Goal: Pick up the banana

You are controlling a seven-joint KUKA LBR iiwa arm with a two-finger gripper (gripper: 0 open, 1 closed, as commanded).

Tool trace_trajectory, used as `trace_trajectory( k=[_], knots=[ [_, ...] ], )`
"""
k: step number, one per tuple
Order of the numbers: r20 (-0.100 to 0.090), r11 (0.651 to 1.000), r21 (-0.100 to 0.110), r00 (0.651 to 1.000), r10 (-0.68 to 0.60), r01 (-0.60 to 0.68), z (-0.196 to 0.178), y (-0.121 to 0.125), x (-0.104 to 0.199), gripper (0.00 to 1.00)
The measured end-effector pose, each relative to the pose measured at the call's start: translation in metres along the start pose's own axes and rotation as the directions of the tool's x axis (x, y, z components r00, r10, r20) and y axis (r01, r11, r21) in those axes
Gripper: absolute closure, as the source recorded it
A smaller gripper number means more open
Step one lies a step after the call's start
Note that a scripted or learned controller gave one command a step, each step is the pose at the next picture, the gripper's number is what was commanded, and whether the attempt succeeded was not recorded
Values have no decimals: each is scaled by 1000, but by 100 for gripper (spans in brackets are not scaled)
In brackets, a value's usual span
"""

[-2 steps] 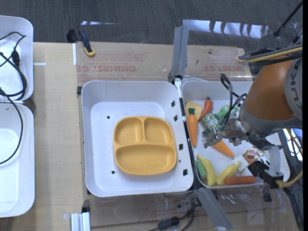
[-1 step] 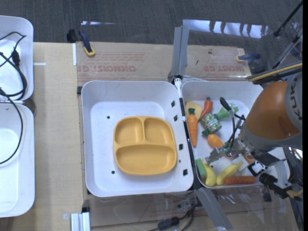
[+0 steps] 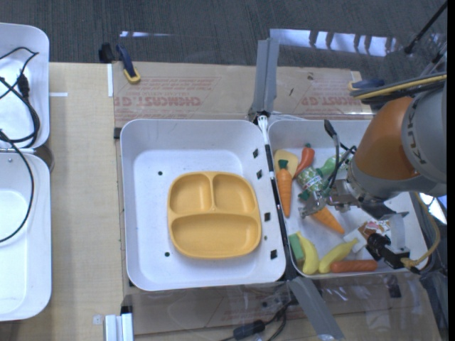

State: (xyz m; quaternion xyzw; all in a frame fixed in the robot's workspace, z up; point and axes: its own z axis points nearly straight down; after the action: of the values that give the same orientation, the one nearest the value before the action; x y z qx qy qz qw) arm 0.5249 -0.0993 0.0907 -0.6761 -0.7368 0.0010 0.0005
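While the left bin (image 3: 142, 190) holds a yellow divided plate (image 3: 213, 214), the task concerns the right bin (image 3: 313, 128), which is full of toy food. Near its front wall lie two yellow pieces. I take the curved one at the front left corner for the banana (image 3: 308, 253); the second yellow piece (image 3: 338, 253) lies just beside it, slanting up to the right. The banana's long axis runs roughly from back to front of the bin. The gripper (image 3: 311, 208) hangs above the middle of the bin, near an orange carrot (image 3: 328, 220). So the banana lies toward the front wall from the gripper. Whether the fingers are spread or closed I cannot tell.
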Motion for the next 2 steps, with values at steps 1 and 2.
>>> trace_trajectory(
  k=[1,2],
  knots=[
    [0,999,0,999,-46,46,-100,-41,82,0],
    [0,931,0,931,-364,364,-100,-47,13,0]
  ],
)
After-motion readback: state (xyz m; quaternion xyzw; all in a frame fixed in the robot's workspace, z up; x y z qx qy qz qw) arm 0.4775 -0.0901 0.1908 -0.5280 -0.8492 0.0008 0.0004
